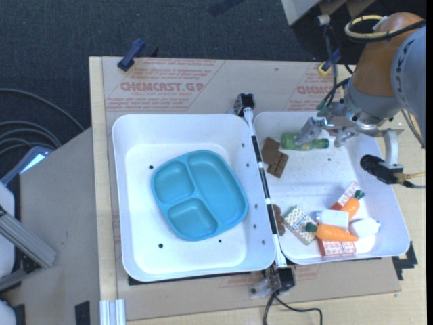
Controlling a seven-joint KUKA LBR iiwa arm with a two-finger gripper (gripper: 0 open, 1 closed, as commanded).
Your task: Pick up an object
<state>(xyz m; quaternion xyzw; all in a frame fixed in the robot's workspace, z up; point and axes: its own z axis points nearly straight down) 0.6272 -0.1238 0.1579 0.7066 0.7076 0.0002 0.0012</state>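
Observation:
My gripper is low over the back of the right bin, reaching in from the right. It looks open, a grey finger on one side and another on the other. A green toy vegetable lies on the bin floor, its right end between the fingers and its left end sticking out toward the bin divider. Nothing is lifted off the floor.
A brown chocolate piece lies just left of the green toy. Toy foods cluster at the right bin's front: a carrot, a white block, a patterned cracker. The left bin holds a blue divided plate.

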